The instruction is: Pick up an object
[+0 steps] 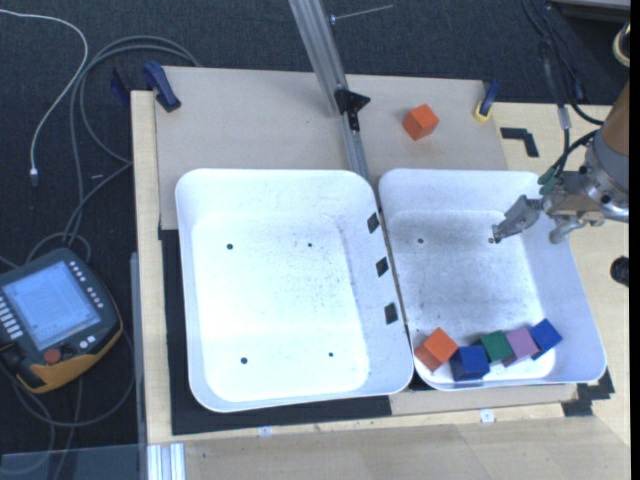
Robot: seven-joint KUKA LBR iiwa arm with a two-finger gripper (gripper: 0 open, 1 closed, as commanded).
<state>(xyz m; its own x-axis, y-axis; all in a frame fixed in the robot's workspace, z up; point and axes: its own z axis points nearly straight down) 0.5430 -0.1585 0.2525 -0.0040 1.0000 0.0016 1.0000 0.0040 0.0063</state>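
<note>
Gripper (524, 224): fingers spread, holding nothing, above right bin (470, 278). Near edge: orange cube (436, 348), blue cube (470, 364), green cube (496, 347), purple cube (521, 342).

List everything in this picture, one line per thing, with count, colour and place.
Bins: two, white, side by side on the bench.
Blocks in the right bin: five, along its near edge; orange, two blue, green, purple.
Loose block: one, orange, on the board behind the bins.
Clamps: two, blue, at the board's far corners.
Metal bar: one, grey, slanting behind the bins.
Handheld control panel: one, grey and orange, on the floor.
Cables: white and grey, on the floor.
Gripper: one, grey, above the right bin.
</note>
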